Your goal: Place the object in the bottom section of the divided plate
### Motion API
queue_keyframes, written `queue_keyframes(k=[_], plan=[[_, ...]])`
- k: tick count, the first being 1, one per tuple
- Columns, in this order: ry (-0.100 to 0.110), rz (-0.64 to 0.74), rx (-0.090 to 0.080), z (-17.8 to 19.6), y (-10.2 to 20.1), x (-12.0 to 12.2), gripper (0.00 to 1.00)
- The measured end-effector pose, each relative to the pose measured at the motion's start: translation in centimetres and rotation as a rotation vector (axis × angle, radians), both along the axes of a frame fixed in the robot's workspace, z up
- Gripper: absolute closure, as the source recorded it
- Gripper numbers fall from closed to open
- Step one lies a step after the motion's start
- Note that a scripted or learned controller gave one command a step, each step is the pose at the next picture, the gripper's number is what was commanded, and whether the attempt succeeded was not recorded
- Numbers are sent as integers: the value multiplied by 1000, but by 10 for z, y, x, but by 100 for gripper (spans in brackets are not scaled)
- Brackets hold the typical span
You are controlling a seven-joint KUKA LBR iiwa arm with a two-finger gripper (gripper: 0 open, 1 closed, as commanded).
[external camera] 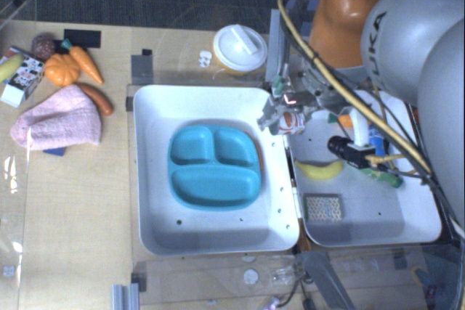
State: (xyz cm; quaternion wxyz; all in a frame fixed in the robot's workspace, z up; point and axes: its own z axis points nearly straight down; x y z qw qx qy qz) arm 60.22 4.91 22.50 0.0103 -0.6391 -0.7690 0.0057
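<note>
A blue divided plate lies in the middle of the left white bin, its wide bottom section nearest the front with nothing in it. My gripper hangs over the rim between the two bins, just past the plate's upper right corner. A small white and red can-like object sits between its fingertips, held off the bin floor.
The right bin holds a banana, a speckled pad, a green marker and a few small items under the arm. Behind the bins stands a white lid. A pink cloth and toy vegetables lie at far left.
</note>
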Motion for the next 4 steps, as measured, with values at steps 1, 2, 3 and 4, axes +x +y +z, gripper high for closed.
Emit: queue_keyframes(k=[1, 2, 3, 4], plan=[[0, 0, 0, 0, 0, 0, 0], [4, 3, 1, 7, 0, 1, 100], [3, 3, 1, 7, 0, 1, 0], [7, 7, 2, 14, 0, 1, 100]])
